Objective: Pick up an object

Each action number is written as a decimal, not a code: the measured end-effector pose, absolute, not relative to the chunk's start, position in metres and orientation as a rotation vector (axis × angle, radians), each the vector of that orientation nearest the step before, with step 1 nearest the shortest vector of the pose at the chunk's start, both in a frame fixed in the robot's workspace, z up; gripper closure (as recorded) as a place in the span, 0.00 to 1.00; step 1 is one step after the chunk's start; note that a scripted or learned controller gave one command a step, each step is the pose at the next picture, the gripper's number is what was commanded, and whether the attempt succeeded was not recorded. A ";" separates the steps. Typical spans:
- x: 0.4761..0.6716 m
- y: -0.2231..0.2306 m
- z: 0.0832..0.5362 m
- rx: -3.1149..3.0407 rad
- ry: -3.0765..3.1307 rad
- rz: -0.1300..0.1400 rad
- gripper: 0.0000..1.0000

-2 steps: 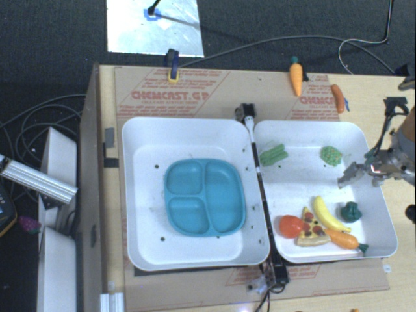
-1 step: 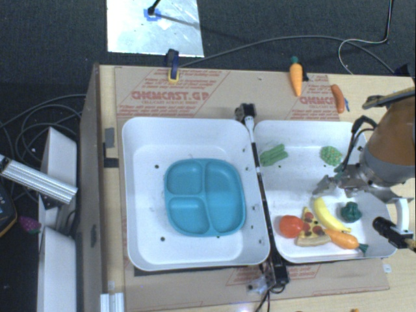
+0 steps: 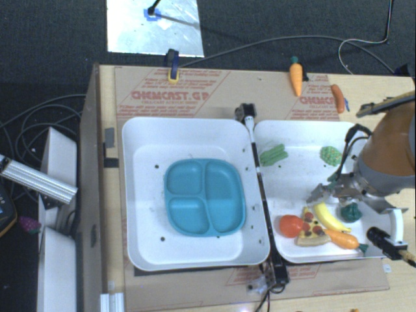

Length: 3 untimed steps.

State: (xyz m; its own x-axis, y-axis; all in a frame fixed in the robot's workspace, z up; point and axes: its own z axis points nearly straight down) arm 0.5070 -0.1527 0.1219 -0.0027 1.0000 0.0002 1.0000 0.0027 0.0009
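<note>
The right bin (image 3: 296,138) holds several toy foods. At its front lie a red tomato (image 3: 291,225), a pizza slice (image 3: 311,234), a yellow banana (image 3: 329,218) and an orange carrot (image 3: 344,240). A ridged light-green piece (image 3: 273,155) and a green leafy piece (image 3: 330,153) lie further back. My gripper (image 3: 335,190) reaches in from the right, low over the bin's right side, just above the banana. A small dark-green object (image 3: 351,210) sits right under the wrist, partly hidden by it.
The left bin (image 3: 146,142) holds a blue divided plate (image 3: 203,197). Behind the bins on the cardboard lie a toy carrot (image 3: 296,77) and another orange toy (image 3: 337,97). A black clamp (image 3: 246,114) sits where the bins meet. Cables run across the back.
</note>
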 end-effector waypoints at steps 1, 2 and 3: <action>0.516 -0.169 0.084 2.219 2.222 0.001 0.00; 0.517 -0.169 0.095 2.217 2.223 0.003 1.00; 0.560 -0.113 0.173 2.213 2.225 0.006 1.00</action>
